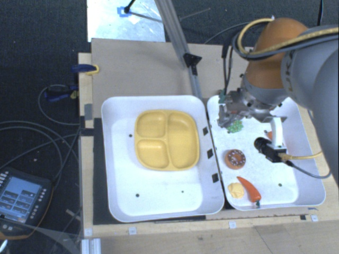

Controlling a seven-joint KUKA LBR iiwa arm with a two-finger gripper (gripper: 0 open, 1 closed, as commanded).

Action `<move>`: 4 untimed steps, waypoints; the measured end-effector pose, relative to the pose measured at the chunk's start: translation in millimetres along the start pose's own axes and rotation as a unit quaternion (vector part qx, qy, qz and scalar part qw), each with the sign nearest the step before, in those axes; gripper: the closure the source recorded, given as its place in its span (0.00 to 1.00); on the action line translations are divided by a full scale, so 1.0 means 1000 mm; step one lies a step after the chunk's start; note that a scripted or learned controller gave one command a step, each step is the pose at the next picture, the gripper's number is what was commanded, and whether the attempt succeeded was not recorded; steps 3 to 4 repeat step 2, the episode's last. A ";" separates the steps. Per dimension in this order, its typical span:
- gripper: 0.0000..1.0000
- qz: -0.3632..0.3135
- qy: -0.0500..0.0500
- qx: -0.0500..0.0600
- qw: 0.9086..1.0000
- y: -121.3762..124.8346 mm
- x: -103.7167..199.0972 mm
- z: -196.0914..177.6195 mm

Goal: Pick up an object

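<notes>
In the right bin [306,157], my gripper [229,119] hangs low over the far left corner. A small green leafy toy [236,126] lies right at its tip, partly covered by it; contact cannot be made out. A brown sprinkled donut [235,159] rests nearer the front. Further forward lie a red chili [249,189] and a small yellow piece [235,190], side by side. The arm's grey and orange body hides the bin's far right part.
The left bin [114,157] holds a yellow divided plate [167,139]. A black connector with a yellow cable [267,148] hangs from the arm over the right bin, just right of the donut. A grey pole [175,25] slants across the back.
</notes>
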State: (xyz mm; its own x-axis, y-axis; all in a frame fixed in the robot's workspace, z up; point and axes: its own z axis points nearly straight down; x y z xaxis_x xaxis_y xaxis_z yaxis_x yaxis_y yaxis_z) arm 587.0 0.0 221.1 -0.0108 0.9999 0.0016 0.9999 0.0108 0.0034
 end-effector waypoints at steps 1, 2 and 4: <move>1.00 0.000 0.000 -0.001 1.000 0.036 0.037 0.005; 1.00 0.000 0.000 -0.001 1.000 0.062 0.082 -0.013; 1.00 0.000 0.000 -0.001 1.000 0.062 0.082 -0.013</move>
